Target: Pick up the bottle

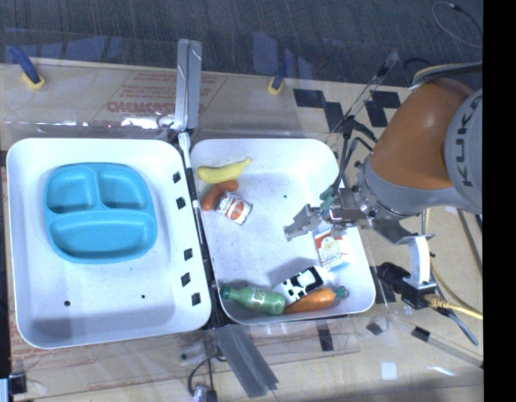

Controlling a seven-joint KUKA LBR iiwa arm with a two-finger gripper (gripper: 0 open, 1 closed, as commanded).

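Two shallow white bins sat side by side, and along the near wall of the right bin (241,312) lay the green plastic bottle (254,299), on its side, next to an orange carrot (312,301) and a black-and-white carton (300,283). Farther in, the grey two-finger gripper (301,223) hovered with its jaws parted and nothing between them, well apart from the bottle. Beyond lay a small can (234,209) and a yellow banana (223,171). A blue divided tray (99,210) rested in the left bin (99,316).
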